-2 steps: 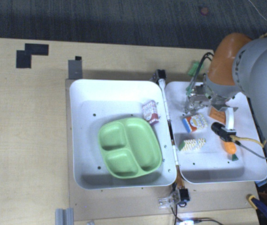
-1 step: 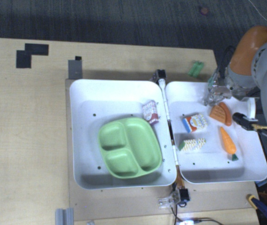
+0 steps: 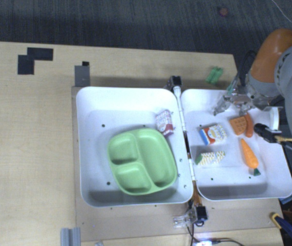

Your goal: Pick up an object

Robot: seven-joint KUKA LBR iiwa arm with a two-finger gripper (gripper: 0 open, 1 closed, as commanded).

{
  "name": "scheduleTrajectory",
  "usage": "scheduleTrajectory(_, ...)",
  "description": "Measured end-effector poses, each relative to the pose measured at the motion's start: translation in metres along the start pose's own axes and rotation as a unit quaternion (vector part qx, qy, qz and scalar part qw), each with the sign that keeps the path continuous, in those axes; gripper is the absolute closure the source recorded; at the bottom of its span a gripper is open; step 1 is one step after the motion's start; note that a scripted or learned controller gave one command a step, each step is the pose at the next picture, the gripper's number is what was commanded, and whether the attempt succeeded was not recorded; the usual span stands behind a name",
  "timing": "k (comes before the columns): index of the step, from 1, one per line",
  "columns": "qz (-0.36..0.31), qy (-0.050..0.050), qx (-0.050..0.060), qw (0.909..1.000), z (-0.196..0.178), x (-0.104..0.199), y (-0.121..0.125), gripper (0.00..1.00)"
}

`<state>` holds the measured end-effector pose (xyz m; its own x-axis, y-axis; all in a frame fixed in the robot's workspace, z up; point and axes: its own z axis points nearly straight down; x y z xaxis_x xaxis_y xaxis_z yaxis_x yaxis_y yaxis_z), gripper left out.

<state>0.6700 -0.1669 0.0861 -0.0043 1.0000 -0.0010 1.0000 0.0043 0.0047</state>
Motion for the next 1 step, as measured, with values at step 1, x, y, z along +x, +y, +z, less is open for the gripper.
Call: scheduleTrajectory(1, -0.001, 0.001, 0.001, 1.0000, 0.0008, 0.0334, -0.0001, 0.00)
